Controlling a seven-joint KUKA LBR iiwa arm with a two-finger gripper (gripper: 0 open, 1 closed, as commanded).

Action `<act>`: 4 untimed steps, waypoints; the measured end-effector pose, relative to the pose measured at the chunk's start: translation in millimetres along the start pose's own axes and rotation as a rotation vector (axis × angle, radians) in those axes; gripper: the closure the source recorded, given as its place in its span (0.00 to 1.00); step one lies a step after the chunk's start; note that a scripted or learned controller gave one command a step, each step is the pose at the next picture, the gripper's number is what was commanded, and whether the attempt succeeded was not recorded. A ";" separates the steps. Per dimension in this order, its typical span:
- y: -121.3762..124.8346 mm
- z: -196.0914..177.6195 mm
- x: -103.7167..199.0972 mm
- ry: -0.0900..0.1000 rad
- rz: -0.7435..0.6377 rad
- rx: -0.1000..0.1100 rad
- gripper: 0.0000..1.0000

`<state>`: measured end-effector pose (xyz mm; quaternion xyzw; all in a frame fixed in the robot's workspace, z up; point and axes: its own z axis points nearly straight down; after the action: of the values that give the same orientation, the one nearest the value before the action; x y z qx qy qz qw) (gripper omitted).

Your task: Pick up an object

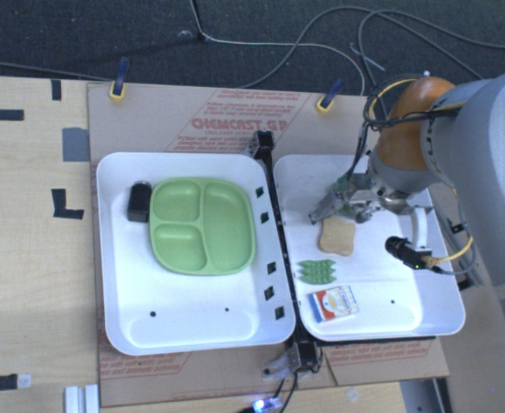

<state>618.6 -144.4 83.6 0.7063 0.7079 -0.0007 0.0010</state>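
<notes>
Wooden surface [28,256] under a cardboard sheet carries two shallow white bins side by side. Left white bin [123,317] holds a pale green divided plastic plate [203,226] with a small black block [138,202] touching its left edge. Right white bin [407,312] holds a tan bread-like slice [337,237], a red-and-white card packet [333,303] and a green pea pod [317,271]. Grey gripper [342,206] hangs just above the slice; whether it grips cannot be told.
</notes>
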 end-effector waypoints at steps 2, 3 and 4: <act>-3.4 -74.1 -0.8 0.001 0.001 -0.004 1.00; 4.9 -127.8 7.3 0.002 0.000 -0.004 1.00; 5.6 -159.3 7.5 0.002 0.001 -0.002 1.00</act>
<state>624.1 -136.5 242.9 0.7067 0.7075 0.0008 0.0011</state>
